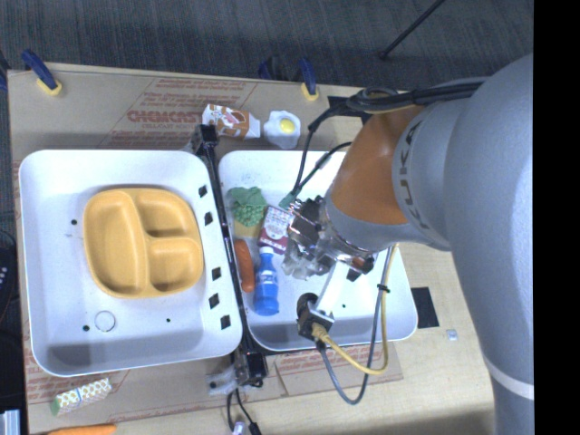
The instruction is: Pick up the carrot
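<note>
The carrot [245,265] is a short orange stick lying along the left wall of the right bin [272,333], next to a blue bottle [266,284]. My gripper [299,263] hangs over the middle of the right bin, just to the right of the blue bottle and a small step right of the carrot. The wrist body covers its fingers from this angle. Nothing is seen held in it.
A green broccoli-like item [246,205] and a red-and-white packet [275,224] lie in the right bin's upper part. The left bin [54,333] holds a yellow divided tray [143,240]. A small carton [227,120] and a yellow-white object [283,128] sit behind the bins. A yellow cable [353,356] loops at the front.
</note>
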Available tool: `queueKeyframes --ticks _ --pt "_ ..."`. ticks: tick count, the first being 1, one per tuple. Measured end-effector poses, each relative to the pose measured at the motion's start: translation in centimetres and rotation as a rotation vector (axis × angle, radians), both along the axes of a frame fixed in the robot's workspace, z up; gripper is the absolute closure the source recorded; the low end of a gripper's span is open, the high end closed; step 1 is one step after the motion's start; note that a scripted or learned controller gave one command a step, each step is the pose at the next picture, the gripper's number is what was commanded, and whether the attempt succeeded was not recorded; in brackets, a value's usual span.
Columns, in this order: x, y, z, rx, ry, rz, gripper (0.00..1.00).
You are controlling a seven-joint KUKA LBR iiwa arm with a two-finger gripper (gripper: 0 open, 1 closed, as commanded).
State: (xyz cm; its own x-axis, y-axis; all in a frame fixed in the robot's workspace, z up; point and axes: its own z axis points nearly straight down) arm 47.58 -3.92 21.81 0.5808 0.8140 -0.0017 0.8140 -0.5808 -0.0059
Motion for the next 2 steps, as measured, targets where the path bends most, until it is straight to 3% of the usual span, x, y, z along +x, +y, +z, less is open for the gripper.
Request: queueKeyframes --ticks 1,2 --pt "0.0 10.0 -2.7 -0.001 0.002 0.071 1.00" --pt "0.1 5.2 6.1 -0.001 -0.002 0.029 1.00"
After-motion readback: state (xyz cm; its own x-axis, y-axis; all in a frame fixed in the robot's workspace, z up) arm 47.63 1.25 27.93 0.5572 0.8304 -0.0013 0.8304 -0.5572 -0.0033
